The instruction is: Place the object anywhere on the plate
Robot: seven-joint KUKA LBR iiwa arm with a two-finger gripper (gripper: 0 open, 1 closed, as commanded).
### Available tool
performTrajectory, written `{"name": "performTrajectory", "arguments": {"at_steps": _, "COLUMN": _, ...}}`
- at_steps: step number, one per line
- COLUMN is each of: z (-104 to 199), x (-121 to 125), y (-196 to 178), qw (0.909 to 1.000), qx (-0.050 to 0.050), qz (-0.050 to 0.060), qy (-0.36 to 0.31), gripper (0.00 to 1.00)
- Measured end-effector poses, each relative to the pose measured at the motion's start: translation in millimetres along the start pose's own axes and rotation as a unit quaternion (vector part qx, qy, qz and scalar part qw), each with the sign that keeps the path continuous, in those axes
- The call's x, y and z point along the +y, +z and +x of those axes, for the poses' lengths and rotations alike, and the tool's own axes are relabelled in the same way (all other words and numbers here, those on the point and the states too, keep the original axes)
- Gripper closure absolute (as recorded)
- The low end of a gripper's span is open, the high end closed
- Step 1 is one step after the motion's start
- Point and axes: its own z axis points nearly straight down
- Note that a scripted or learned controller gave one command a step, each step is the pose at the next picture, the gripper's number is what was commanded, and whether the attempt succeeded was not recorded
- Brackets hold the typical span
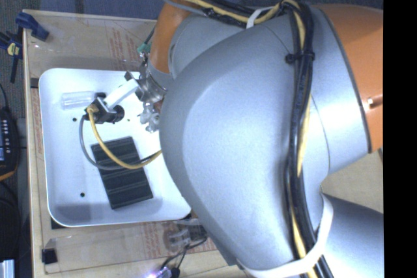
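arm [260, 140]: huge grey thing leaning in from the right, hanging over most of the bench.
white bin [65, 185]: the left one, where the action is.
black ribbed slab [127, 185]: flat on the bin floor, loose.
clear tube [77, 99]: lying near the far-left corner, apart from the slab. One of these two is the object, I'd guess.
gripper [148, 104]: low over the bin's right side. Open or closed? Honestly can't tell.
step: looks like the pick stage, nothing lifted yet.
next: line up on one piece, grab it, lift clear.
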Motion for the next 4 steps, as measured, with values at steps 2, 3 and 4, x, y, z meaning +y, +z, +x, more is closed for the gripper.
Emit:
{"name": "performTrajectory", "arguments": {"at_steps": 2, "z": 88, "x": -83, "y": -109, "qw": 0.9806, "qx": 0.000, "qz": 0.000, "qy": -0.196, "gripper": 1.00}}
{"name": "performTrajectory", "arguments": {"at_steps": 3, "z": 9, "x": -22, "y": -113, "qw": 0.9620, "qx": -0.001, "qz": 0.002, "qy": -0.273, "gripper": 1.00}}
{"name": "performTrajectory", "arguments": {"at_steps": 4, "z": -40, "x": -61, "y": -162, "qw": 0.9249, "qx": 0.000, "qz": 0.001, "qy": -0.380, "gripper": 1.00}}
